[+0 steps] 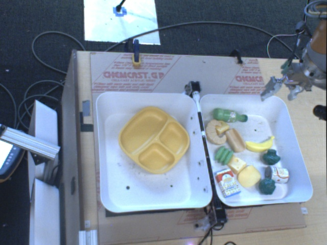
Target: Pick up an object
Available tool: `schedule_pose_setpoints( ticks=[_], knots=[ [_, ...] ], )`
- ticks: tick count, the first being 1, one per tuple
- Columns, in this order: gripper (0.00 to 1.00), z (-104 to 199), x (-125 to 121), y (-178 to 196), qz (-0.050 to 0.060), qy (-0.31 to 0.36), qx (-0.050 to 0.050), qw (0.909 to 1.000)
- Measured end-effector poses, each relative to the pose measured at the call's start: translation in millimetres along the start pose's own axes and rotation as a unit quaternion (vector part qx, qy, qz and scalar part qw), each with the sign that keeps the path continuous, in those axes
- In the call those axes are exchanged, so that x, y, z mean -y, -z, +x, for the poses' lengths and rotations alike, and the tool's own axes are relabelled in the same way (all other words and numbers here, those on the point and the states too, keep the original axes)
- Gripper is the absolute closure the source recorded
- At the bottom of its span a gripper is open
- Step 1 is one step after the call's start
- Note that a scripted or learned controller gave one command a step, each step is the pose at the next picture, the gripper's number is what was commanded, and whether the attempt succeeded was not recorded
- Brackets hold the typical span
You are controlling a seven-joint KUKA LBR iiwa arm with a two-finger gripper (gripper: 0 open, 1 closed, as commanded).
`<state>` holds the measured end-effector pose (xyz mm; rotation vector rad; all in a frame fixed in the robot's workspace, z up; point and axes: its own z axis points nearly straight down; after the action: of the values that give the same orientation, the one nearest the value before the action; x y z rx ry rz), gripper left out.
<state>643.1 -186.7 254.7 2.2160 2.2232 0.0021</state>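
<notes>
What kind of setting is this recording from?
Likely a robotics lab bench for pick trials: two white bins on a cardboard-covered table, toy food such as a banana in the right bin, a yellow divided plate, and loose cables on carpet.

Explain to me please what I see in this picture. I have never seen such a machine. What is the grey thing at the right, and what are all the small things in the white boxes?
The picture comes from one camera fixed above a bench, looking down at a slant. The grey thing at the upper right is a robot arm; its end is a claw with two fingers, open and holding nothing. It hangs above the far right corner of the right bin.

Two shallow white bins stand side by side. The left bin holds a yellow plate with three compartments. The right bin holds toy food: a green bottle, a banana, a hot dog, two pieces of broccoli, a small carton and some others.

The arm should pick up one object; it has not yet done so.
</notes>
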Motion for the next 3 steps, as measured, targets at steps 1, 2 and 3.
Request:
schedule_pose_setpoints(
  ticks=[1, 2, 3],
  knots=[
    [0.00, 65.6, 31.7, -66.8, 0.001, 0.001, -0.001, 1.0000],
    [0.00, 86.6, 81.9, -170.0, 0.001, -0.001, 0.000, 1.0000],
    [0.00, 85.8, -18.1, -173.4, 0.019, -0.005, -0.002, 0.9998]
  ],
)
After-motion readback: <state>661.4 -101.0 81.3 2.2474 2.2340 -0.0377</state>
